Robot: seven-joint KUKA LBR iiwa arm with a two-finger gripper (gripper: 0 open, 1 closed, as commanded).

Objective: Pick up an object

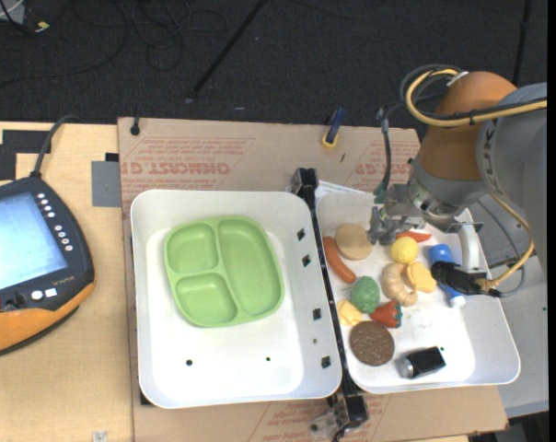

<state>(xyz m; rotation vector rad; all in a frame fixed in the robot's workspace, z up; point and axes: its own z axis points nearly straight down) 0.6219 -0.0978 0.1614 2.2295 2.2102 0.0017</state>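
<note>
Approach step, nothing grasped yet. Gripper (386, 226) hangs low in right white bin (499, 339), near round tan disc (353, 241) and yellow ball (405, 250). Finger spread: cannot tell. Next: centre over one item, descend, close.

bench (75, 376) | cardboard sheet (214, 155) | two white bins (149, 339) | teach pendant (25, 256) at left
</note>
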